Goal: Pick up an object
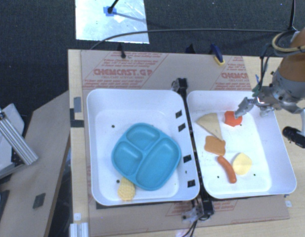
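Note:
In the right bin (265, 141) lie several toy foods: a small red piece (233, 118) at the back, a pale wedge (210, 124), an orange-brown slab (215, 145), a red-orange sausage (226, 169) and a yellow round piece (242, 164). My gripper (244, 107) comes in from the right and hangs just above and to the right of the red piece, with its tip right at that piece's upper edge. Whether the two touch is unclear from this angle.
The left bin (108, 116) holds a blue divided plate (146, 155) and a yellow corn piece (125, 189) at its front. A black clip strip (187, 132) runs between the two bins. The arm's wrist (290, 85) overhangs the right bin's back right corner.

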Controlling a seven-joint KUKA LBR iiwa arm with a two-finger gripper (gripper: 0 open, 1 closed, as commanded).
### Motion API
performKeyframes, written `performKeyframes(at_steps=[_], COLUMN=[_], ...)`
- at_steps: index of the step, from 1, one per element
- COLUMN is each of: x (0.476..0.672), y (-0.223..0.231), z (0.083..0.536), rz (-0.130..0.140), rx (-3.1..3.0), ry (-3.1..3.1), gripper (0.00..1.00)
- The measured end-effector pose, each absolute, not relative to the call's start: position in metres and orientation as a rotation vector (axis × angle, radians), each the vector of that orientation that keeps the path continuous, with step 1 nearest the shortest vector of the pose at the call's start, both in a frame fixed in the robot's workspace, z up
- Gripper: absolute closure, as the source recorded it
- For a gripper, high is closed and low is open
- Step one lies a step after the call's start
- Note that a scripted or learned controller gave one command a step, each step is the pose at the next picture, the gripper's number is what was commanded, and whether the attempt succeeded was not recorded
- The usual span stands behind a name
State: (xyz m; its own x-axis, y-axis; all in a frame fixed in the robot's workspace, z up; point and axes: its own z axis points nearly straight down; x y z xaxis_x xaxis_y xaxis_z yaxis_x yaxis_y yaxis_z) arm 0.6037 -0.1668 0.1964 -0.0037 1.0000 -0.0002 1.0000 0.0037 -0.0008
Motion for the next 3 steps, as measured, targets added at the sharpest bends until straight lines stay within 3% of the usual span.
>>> performKeyframes(at_steps=[1,2,3], x=[0.594,0.597,0.598], y=[-0.162,-0.158,-0.159], z=[0.145,0.085,0.098], rz=[0.002,-0.001,-0.003], rx=[-2.218,-2.220,-2.222], ry=[-2.222,-2.225,-2.226], gripper=[0.00,0.00,1.00])
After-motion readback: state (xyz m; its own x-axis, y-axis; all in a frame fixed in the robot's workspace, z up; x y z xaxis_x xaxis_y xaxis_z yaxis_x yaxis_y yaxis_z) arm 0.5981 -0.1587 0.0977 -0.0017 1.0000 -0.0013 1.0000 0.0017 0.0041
